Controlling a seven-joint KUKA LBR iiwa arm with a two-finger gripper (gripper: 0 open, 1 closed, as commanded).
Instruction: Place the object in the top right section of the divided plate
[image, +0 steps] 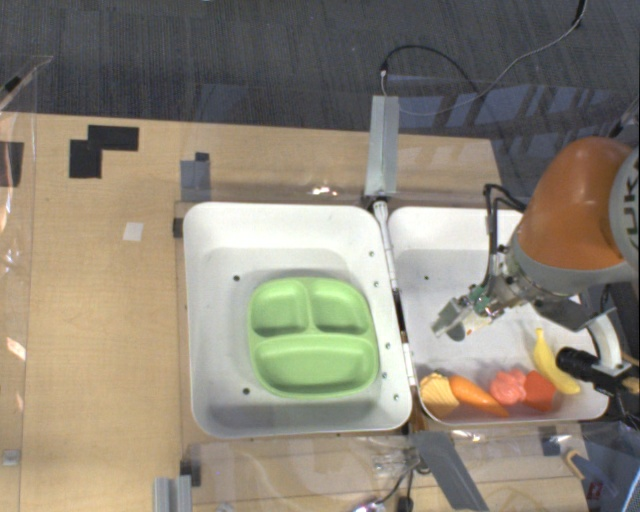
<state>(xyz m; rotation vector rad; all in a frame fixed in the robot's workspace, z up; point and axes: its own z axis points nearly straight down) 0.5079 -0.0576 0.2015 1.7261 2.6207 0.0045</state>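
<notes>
A green divided plate (312, 333) lies in the left white bin (215, 250), with two small sections at the top and one wide section below. All three sections look bare. My gripper (455, 321) hangs over the middle of the right bin (430, 240), pointing down and left, well to the right of the plate. Along the right bin's front edge lie a yellow-white piece (436, 390), an orange carrot (476, 395), a pink-red item (510, 387), a red-orange item (540, 391) and a yellow banana (550, 358). Nothing shows between the gripper's tips.
A metal divider rail (392, 290) runs between the two bins. The arm's orange band (575, 205) looms over the right bin's right side. Black cables (470, 75) trail across the floor behind the bench.
</notes>
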